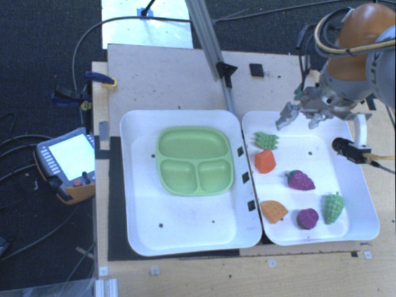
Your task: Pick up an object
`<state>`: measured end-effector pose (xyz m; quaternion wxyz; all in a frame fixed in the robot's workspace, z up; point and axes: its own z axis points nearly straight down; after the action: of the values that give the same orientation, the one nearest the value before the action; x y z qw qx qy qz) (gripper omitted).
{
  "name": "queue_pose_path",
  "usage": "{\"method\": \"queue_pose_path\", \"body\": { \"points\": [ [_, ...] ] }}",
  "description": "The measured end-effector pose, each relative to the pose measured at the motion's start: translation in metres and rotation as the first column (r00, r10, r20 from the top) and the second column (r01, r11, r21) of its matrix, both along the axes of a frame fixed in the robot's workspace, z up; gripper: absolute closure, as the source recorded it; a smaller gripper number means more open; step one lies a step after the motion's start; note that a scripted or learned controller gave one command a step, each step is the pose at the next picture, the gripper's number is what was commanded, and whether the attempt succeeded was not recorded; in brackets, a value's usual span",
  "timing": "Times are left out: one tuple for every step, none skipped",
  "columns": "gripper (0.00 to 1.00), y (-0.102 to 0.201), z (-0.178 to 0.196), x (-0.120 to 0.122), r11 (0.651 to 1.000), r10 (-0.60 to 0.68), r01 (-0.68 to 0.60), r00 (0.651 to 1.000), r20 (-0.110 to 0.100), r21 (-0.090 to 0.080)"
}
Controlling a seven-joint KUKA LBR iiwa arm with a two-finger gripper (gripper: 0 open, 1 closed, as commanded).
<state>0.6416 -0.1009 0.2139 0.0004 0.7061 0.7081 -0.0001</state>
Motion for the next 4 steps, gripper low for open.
{"method": "queue_pose_path", "body": {
  "points": [
    [0.0, -0.002, -0.061, -0.006, 1.0, -0.002, 0.002, 1.0, -0.003, 0.0],
    [0.0, 0.0, -0.102, -0.006, 1.0, -0.002, 0.002, 1.0, -0.001, 0.0],
    [1.0, 0.0, -0.089, -0.005, 1.0, -0.002, 0.002, 1.0, 0.004, 0.0],
    [1.0, 0.008, -0.037, -0.01, 1.0, 0.002, -0.002, 1.0, 0.005, 0.001]
  ]
}}
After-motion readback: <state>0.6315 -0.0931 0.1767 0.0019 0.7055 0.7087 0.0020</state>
